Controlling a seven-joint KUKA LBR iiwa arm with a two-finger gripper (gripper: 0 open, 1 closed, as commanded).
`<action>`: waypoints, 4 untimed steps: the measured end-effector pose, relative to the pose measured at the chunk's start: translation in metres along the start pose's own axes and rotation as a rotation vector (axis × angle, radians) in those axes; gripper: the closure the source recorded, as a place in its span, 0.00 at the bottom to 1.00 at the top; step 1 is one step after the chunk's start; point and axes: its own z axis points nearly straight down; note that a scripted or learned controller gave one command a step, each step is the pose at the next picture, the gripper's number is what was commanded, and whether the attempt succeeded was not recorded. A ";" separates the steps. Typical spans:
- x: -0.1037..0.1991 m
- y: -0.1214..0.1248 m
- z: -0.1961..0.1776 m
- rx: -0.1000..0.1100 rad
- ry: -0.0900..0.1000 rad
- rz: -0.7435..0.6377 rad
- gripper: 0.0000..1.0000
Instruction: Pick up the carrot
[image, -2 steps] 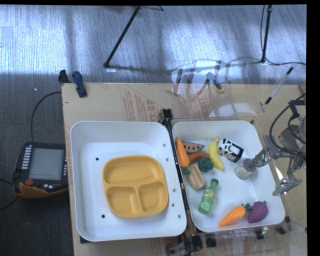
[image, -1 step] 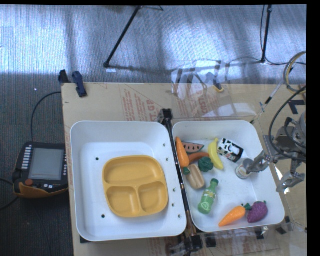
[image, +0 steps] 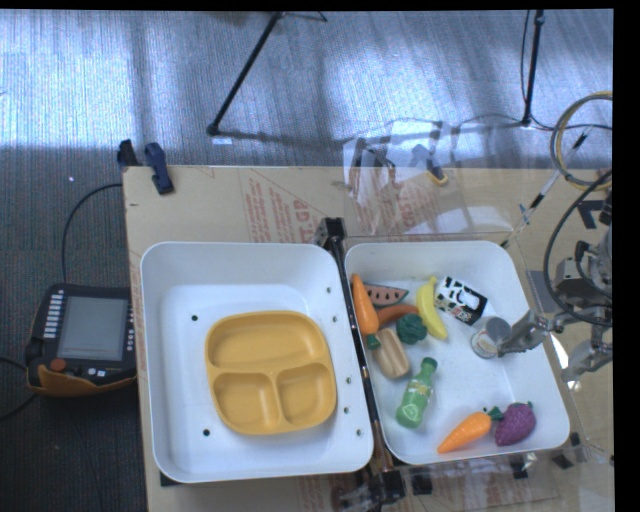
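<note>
Looking down on your desk (image: 230, 200), you have two white bins side by side: the left bin (image: 170, 300) holds a yellow divided plate (image: 270, 372). In the right bin (image: 500, 262), one carrot (image: 466, 432) lies near the front edge just beside purple grapes (image: 514, 423); another carrot (image: 364, 304) lies along the left wall. The arm reaches in low from the right, its tool (image: 512, 338) at the bin's right rim by a grey can (image: 487, 338); whether it's open or gripping, you cannot tell.

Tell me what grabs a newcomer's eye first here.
The yellow divided plate in the left bin stands out most. Next comes the toy food in the right bin, with a carrot beside purple grapes near its front edge.
</note>
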 end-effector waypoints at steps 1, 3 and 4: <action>0.046 -0.020 -0.019 -0.002 -0.001 -0.292 0.00; 0.001 0.007 0.121 -0.021 -0.001 -0.323 1.00; 0.001 0.004 0.117 -0.009 0.002 -0.323 0.00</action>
